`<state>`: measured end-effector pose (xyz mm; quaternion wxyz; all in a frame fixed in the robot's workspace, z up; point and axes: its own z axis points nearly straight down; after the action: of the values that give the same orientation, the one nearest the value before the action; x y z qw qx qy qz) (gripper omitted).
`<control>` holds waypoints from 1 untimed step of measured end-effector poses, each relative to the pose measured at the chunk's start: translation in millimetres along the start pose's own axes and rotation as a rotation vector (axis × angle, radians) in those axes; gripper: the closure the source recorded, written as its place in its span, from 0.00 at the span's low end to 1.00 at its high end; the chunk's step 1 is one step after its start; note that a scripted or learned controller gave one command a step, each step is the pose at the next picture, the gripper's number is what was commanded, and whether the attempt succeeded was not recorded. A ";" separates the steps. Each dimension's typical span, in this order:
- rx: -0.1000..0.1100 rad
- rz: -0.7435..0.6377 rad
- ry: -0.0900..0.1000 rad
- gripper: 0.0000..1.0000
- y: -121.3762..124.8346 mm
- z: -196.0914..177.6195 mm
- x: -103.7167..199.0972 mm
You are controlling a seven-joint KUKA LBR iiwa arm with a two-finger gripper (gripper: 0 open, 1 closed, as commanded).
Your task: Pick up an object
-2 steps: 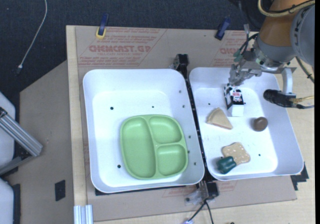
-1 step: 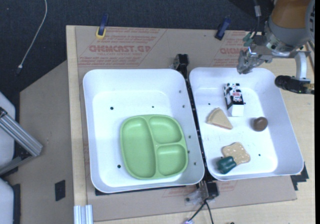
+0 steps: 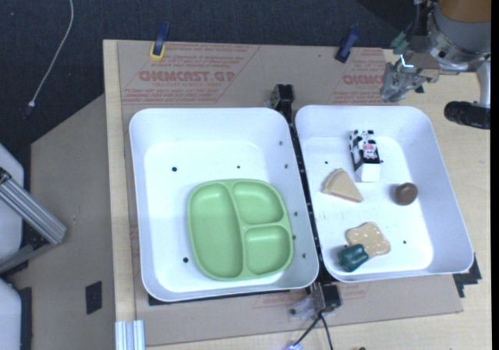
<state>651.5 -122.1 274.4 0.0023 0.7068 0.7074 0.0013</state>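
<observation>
In the right bin [image 3: 437, 177] lie a black-and-white cow-patterned block [image 3: 365, 155], a tan wedge [image 3: 341, 185], a small brown round piece [image 3: 405, 193], a toast-like slice [image 3: 369, 238] and a dark green object [image 3: 352, 257] touching it. My gripper [image 3: 394, 82] hangs above the bench just beyond the right bin's far edge, up and right of the cow block, with nothing seen in it.
The left bin [image 3: 156, 146] holds a green three-compartment plate [image 3: 238, 228]. A black clamp [image 3: 283, 96] sits at the far end of the seam between the bins. A blue-and-yellow clip [image 3: 160, 43] and a blue clip [image 3: 347, 44] stand at the board's far edge.
</observation>
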 end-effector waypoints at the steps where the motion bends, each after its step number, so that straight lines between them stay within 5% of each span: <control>1: 0.008 -0.004 0.003 1.00 -26.7 1.6 55.5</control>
<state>624.8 -66.6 272.5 -0.0017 0.7055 0.7087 -0.0004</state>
